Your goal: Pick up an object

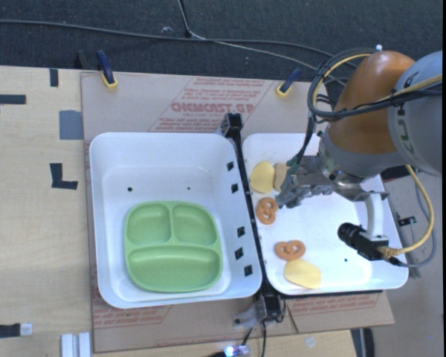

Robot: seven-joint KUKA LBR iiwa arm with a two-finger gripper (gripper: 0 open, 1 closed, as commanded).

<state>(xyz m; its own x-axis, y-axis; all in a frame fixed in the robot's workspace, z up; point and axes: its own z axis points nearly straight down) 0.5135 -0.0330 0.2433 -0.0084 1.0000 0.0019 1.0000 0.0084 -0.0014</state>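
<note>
In the camera view, the end effector (291,192) is hanging low in the right bin (357,274), near its upper left corner, close to the divider; its state I cannot tell. A yellow piece (262,176) is lying just left of it, a pretzel (266,211) just below. Another pretzel (289,250) and yellow piece (302,274) are sitting near the bottom edge. The bin's lower right is lying open. The left bin (104,199) is holding a green plate (173,245).

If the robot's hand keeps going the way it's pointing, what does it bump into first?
Probably the small orange pretzel-shaped toy, just beyond the hand in the right white bin. Depth is hard to judge, so it might touch the bin floor first.
</note>
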